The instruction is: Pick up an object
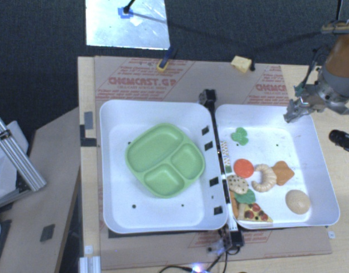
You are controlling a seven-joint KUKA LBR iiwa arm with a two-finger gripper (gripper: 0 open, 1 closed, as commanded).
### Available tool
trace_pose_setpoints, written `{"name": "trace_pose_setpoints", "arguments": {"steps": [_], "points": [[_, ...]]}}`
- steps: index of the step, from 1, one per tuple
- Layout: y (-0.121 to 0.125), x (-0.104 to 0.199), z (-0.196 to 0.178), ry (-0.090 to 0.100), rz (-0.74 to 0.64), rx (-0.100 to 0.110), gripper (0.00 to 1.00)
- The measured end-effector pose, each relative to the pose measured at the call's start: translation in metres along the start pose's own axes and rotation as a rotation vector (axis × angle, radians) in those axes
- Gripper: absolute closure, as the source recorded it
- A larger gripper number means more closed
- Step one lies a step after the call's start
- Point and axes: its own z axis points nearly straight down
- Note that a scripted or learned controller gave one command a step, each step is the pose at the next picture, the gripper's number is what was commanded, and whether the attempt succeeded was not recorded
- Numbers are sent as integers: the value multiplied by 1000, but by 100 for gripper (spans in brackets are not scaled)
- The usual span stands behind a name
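The right bin holds several toy foods: a green broccoli piece, a red tomato slice, a curled shrimp, an orange-brown piece, a beige egg, a cracker over a green leaf, and a pizza slice. My gripper hangs at the bin's far right corner, above the rim, well away from the food. Nothing shows between its fingers.
The left bin holds a green divided plate. A black divider with clips runs between the bins. A yellow block and a yellow-blue clip lie on the cardboard behind. A shiny metal sheet sits further back.
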Motion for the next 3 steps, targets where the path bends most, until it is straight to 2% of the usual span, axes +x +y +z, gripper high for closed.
{"name": "trace_pose_setpoints", "arguments": {"steps": [1, 2, 3], "points": [[2, 0, -22, 1, 0, 2, 100], [-43, 42, -22, 3, -1, 9, 100], [-76, 81, -32, 3, -2, 7, 100]]}}
